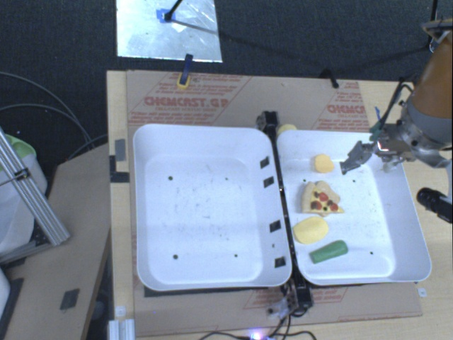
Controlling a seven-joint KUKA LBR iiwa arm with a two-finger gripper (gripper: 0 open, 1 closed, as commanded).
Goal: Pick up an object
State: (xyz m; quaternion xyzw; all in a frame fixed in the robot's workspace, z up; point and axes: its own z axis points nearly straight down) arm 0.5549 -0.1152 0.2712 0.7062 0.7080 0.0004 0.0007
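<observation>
Starting at the left, the left bin point(202, 207) lies bare on the table point(233, 94), with only scuffs and a few dark spots on its white floor. Beside it, across a dark divider with clips, the right bin point(396, 232) holds all the things on offer. A small yellow lump point(323, 163) sits near its back edge. Just in front of that lies a pizza slice point(322, 197) with red dots. A yellow oval piece point(311, 229) rests just in front of the slice, close to the divider. A green piece point(329, 251) lies near the bin's front, just beside the oval. A pale round bit point(286, 129) sits outside the bins, at the back by the divider.

Further right, the gripper point(354, 159) hangs over the back part of the right bin, just to the right of the yellow lump and apart from it. Whether it is spread or closed I cannot tell from this slant; nothing shows in its grasp. The arm point(432, 98) reaches in from the right edge.

As for progress, the pick is not yet made: every thing lies on the bin floor. Judging by position, the yellow lump is the likeliest target, and what remains is lining up, descending, closing and lifting
</observation>
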